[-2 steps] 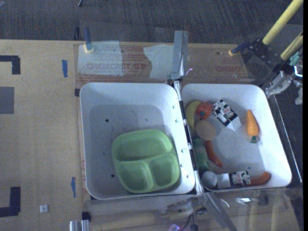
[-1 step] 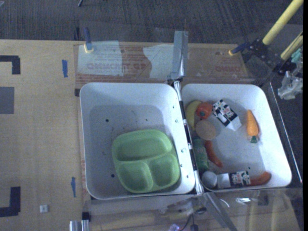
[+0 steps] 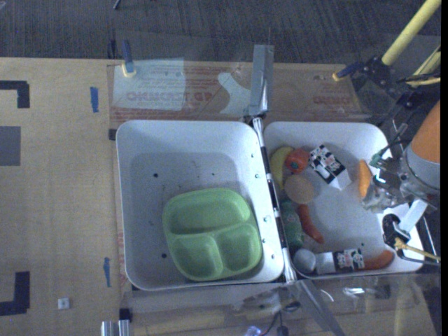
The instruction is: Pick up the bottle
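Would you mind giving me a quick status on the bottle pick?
End effector over right bin's right edge, grip state unclear. Bottle lying along the near wall of the right bin, untouched. Carrot at its end.

Arm [image 3: 428,149]: grey with an orange band, entered from the right edge, held low over the right side. Wrist: angled down and leftward. Gripper [image 3: 383,196]: seen below the band as blurred metal and cabling; state not made out
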You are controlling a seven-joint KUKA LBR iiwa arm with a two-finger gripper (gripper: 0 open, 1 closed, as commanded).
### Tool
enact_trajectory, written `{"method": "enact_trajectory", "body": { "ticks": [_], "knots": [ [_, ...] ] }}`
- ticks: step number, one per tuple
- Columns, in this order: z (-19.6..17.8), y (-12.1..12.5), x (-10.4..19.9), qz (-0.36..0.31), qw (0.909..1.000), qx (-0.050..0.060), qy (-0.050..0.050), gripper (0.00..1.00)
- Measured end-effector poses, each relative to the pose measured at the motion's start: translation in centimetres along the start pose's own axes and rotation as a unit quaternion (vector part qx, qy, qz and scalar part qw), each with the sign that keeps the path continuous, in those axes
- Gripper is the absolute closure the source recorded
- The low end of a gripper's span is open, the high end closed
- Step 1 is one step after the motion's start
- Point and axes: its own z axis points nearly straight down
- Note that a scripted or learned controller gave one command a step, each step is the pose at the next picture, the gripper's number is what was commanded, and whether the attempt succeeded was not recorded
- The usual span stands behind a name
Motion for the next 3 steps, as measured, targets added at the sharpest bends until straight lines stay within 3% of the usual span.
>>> {"method": "enact_trajectory", "body": {
  "ticks": [1,2,3],
  "knots": [
    [-24.1,0.5,1.2,0.104,0.9946,-0.001,0.000,1.00],
    [-8.0,-2.0,-0.1,0.163,0.9867,0.000,0.000,1.00],
    [-2.6,0.8,2.3,0.158,0.9875,0.001,0.000,1.00]
  ]
}}
